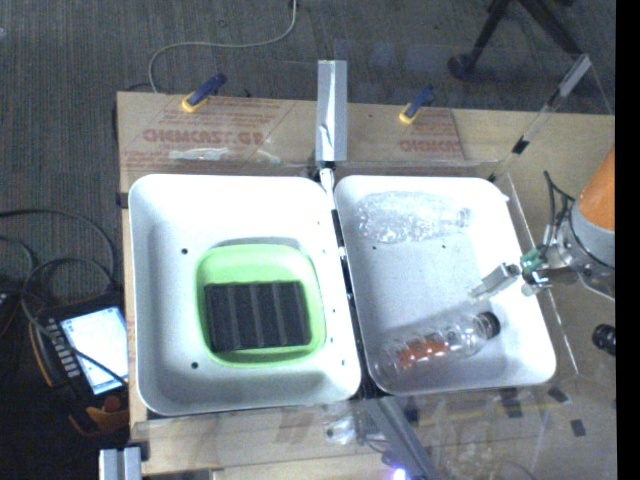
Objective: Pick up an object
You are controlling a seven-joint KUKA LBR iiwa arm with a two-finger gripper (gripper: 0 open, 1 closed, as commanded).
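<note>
Gripper (497, 281) — finger spread cannot be told — near right bin's (528, 363) edge: you should centre over the clear bottle (440, 342) before descending.

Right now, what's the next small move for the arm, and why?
Probably ease the pincer down and toward the clear bottle lying near the front of the right bin. The pincer sits above that bin's right side, apart from the bottle and with nothing seen between its fingers. The bottle looks like the nearest object.
</note>
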